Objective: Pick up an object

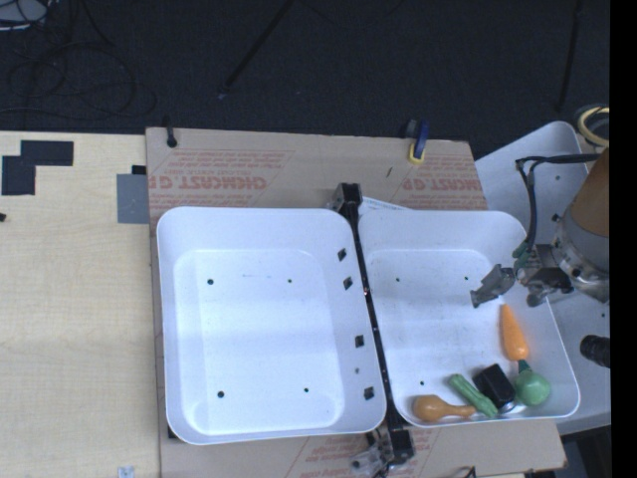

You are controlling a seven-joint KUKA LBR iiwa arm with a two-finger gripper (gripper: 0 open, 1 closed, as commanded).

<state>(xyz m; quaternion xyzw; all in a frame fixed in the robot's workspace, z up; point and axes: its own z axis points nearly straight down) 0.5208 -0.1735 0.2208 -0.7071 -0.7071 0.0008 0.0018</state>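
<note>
In the right bin (438, 267), several objects lie along the near right side: an orange carrot-shaped piece (513, 333), a green ball-ended piece (532, 386), a small black block (494, 384), a green stick (470, 393) and an orange-tan spoon-like piece (441, 407). My gripper (495, 285) hangs at the bin's right side, just above and to the left of the orange piece. Its grey fingers point left and nothing shows between them. The arm's wrist (587, 257) enters from the right edge.
The left bin (199, 237) sits beside the right one, with a black divider clip strip (363, 317) between them. Both rest on a cardboard sheet (299, 167). Cables (537, 187) loop near the arm at the right.
</note>
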